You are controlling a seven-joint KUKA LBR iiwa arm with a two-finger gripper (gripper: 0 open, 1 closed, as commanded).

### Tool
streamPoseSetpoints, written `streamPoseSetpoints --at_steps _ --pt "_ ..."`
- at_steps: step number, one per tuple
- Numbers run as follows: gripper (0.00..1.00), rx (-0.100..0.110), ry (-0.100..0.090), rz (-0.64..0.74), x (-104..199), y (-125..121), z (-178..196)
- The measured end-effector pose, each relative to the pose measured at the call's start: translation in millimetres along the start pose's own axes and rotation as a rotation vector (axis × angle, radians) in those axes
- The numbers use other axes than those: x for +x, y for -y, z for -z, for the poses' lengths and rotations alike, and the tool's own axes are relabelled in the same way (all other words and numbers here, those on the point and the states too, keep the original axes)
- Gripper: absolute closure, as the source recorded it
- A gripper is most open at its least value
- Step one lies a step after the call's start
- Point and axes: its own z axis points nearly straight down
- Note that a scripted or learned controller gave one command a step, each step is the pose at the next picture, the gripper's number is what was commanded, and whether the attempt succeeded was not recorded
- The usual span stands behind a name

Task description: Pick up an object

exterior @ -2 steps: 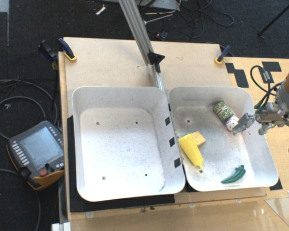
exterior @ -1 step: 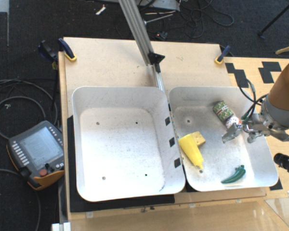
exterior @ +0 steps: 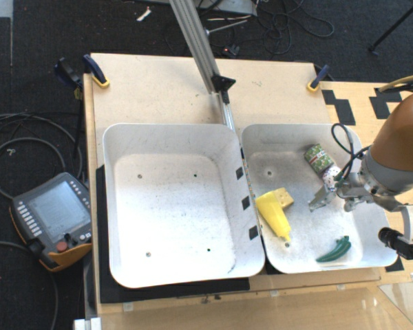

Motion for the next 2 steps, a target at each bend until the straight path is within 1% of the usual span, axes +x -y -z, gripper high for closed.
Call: streamPoseSetpoints --at_steps 1,2 --pt "1.00 -0.005 0.002 0.001 -0.2 -1.2 12.8" --pt "1.00 -0.010 0.004 0.003 -3.9 2.5 74.4"
